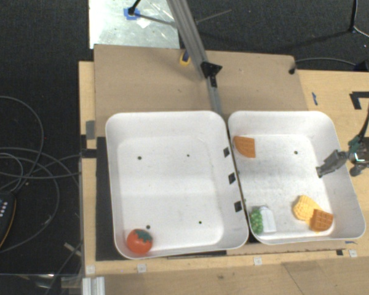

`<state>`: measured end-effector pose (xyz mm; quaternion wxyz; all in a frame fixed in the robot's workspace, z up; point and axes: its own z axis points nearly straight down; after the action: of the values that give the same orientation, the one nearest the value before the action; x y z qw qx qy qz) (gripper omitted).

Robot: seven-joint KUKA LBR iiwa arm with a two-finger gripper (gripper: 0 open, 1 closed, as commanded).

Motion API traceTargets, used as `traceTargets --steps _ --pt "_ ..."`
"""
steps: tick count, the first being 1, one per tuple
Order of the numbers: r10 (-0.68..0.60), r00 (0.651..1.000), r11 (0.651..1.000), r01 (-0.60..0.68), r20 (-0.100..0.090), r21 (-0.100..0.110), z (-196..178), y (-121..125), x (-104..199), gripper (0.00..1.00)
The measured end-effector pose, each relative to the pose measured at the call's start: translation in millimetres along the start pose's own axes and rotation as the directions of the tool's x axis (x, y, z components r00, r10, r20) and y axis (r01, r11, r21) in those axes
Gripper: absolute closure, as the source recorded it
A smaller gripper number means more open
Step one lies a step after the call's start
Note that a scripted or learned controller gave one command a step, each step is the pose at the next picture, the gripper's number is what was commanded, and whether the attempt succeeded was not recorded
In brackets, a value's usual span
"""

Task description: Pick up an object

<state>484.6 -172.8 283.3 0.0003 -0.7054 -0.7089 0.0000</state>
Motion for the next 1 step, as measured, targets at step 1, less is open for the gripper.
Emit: traceTargets --steps 1 --pt "0.002 1.000 1.000 -0.002 0.001 -0.004 -1.6 0.6 0.1 0.00"
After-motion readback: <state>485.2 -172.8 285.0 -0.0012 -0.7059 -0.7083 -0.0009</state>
